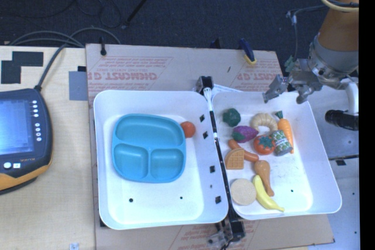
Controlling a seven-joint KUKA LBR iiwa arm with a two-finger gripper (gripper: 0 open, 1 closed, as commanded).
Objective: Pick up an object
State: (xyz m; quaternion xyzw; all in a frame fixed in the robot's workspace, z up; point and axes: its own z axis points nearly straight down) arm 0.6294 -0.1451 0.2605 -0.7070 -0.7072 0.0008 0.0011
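Claw: [288, 89] hangs over the far rim of the right bin [325, 184], its two fingers spread apart with nothing between them.
Arm: [338, 20] grey with an orange band, reaching in from the right, above and right of the claw.
Writing: red print on the cardboard [176, 70] under the bins, upside down from this view; the letters cannot be made out with confidence. It lies left of the claw.
Carrot: [285, 127] just below the claw, long axis near-far, green end towards the claw.
Can: [280, 141] nearer than the carrot and touching it, lying tilted; its label print is too small to read.
Banana: [266, 195] well below the claw near the front rim, long axis slanting, one tip towards the front right.
Drumstick: [263, 173] between can and banana, long axis near-far.
Croissant: [264, 120] below and left of the claw, beside the carrot.
Green piece: [231, 116] left of the claw, near the bin divide.
Left bin: [108, 196] far left of the claw, holding a blue tray [149, 147] with an orange ball [187, 129] touching its right edge.
Pendant: [20, 134] on the table [64, 196], far left, screen lit.
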